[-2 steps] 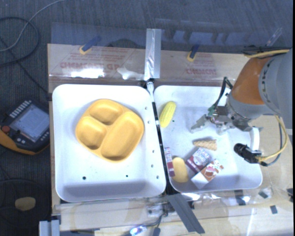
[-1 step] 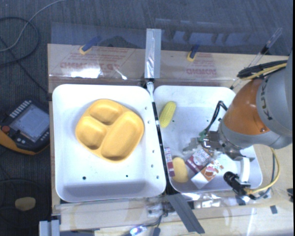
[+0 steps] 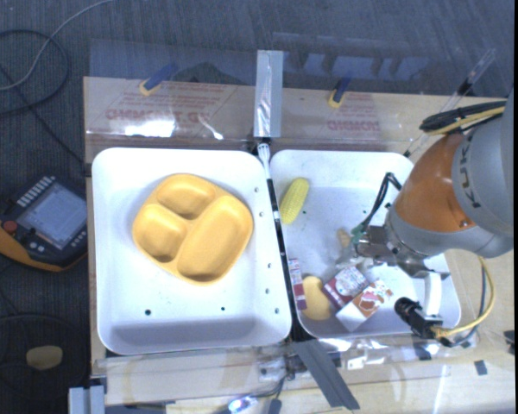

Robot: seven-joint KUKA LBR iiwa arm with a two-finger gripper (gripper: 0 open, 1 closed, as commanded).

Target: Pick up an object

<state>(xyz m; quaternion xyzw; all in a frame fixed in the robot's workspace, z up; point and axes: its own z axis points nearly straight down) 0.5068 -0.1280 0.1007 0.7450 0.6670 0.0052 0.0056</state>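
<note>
Arm low over the right bin [image 3: 328, 172], among small packets.
A red-and-white packet [image 3: 359, 290] lies just below the pincer [image 3: 363, 247], a potato [image 3: 313, 297] to its lower left, corn [image 3: 293, 198] up-left. A yellow divided plate [image 3: 192, 227] sits well left. Whether the pincer is open: cannot tell.

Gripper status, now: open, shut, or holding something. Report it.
Gripper: low in the right bin, over the small packets; open or shut cannot be told.
</note>
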